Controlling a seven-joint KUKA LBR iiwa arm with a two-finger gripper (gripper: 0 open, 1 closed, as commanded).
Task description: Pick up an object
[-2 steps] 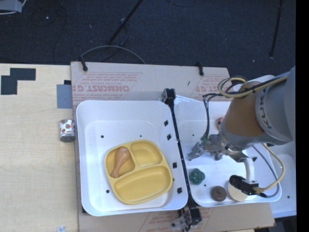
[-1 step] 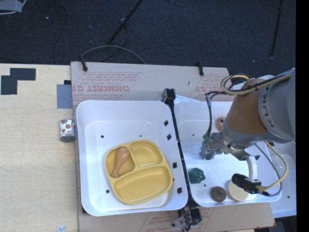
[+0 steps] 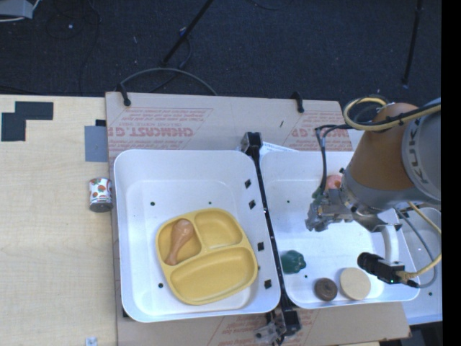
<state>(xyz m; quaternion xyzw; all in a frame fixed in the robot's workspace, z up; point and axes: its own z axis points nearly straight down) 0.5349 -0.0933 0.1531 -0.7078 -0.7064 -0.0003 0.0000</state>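
A: Step in hand?
B: Approach, by the look of it. Arm (image 3: pixel 392 157) in from the right, bent low over the right bin (image 3: pixel 302 171). End effector (image 3: pixel 322 217) down near that bin's floor, nothing visibly between it and the floor. Clenched or released: cannot tell.
A: Left bin (image 3: pixel 137 193)?
B: Yellow tray (image 3: pixel 216 272) with a drumstick (image 3: pixel 178 240) in its left compartment. Well apart from the end effector.
A: Candidates close by?
B: Tan disc (image 3: pixel 355 283), green lump (image 3: pixel 292 261), brown puck (image 3: pixel 325 289), all along the near edge. Next move probably calls for settling squarely over one, then closing.
A: Hidden?
B: Pinkish thing (image 3: pixel 333 181) behind the wrist, mostly covered. Green lump's shape unclear.
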